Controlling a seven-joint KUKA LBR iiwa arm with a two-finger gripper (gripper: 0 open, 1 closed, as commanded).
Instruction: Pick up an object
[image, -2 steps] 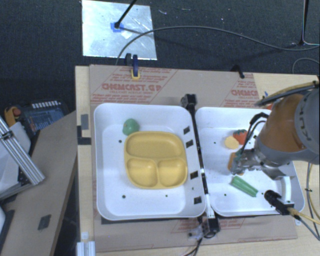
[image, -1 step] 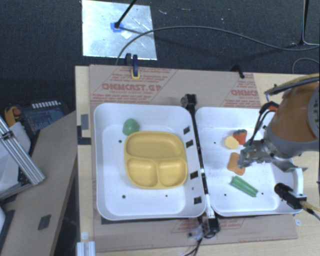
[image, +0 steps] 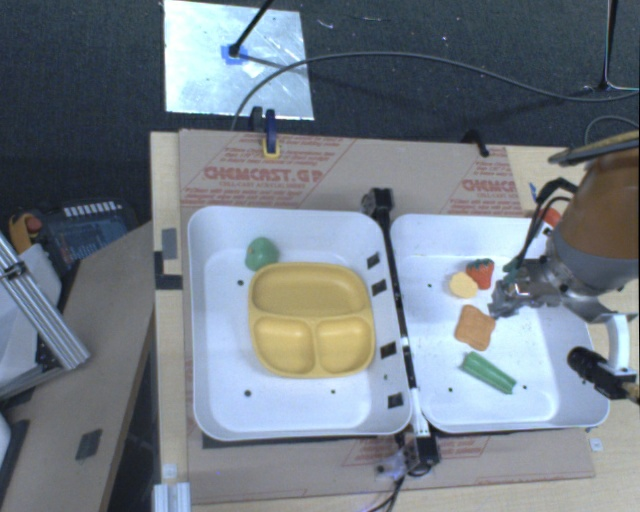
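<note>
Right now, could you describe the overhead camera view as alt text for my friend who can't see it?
A grey robot arm reaches in from the right, its claw just above an orange cracker in the right white bin, near a strawberry, a yellow round piece and a green bean pod. The left bin holds a yellow divided plate and a green ball.

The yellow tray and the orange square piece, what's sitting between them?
In the camera view, between the yellow tray and the orange square piece run the two bins' adjoining white rims with black clips; no loose item lies there.
</note>
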